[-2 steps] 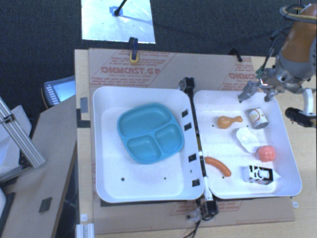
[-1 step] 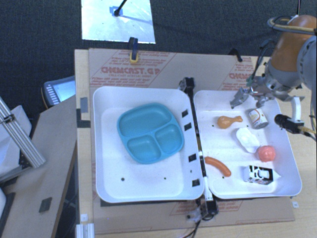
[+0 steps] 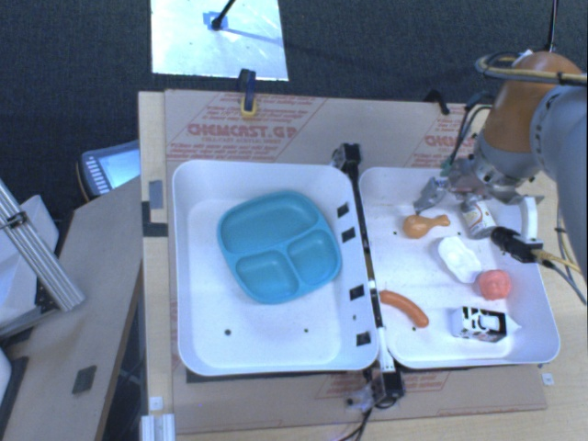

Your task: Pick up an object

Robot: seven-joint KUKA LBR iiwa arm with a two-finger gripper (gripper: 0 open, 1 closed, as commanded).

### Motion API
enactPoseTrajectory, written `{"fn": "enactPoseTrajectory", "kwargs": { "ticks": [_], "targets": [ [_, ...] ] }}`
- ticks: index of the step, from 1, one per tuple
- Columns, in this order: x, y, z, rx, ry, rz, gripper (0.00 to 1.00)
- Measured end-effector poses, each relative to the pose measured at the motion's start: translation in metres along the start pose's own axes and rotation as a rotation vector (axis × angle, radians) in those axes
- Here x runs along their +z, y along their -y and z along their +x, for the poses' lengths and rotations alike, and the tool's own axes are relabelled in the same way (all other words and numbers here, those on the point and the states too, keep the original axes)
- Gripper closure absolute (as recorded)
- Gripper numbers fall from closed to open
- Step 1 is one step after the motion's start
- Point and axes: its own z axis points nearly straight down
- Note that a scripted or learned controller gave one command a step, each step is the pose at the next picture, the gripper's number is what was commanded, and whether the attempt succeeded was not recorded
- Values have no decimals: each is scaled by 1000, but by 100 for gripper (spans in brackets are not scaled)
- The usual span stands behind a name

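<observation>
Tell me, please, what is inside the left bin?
The left bin holds one blue divided tray, its three compartments bare. Whatever lies beneath the tray is covered.

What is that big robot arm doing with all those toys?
The robot arm is reaching from the right into the right bin, trying to pick something up. Its gripper hangs low near the far side, just above an orange toy drumstick. Nothing can be seen held in it yet. Also in that bin lie a white piece, a pink ball, an orange sausage and a black-and-white packet. The left bin holds a blue divided plate.
</observation>
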Motion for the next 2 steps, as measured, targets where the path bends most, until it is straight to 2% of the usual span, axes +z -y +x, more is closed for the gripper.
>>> {"fn": "enactPoseTrajectory", "kwargs": {
  "ticks": [1,2],
  "targets": [
    [-14,-2,-1,-1,1,-5,100],
    [-78,-8,-2,0,2,-7,100]
  ]
}}
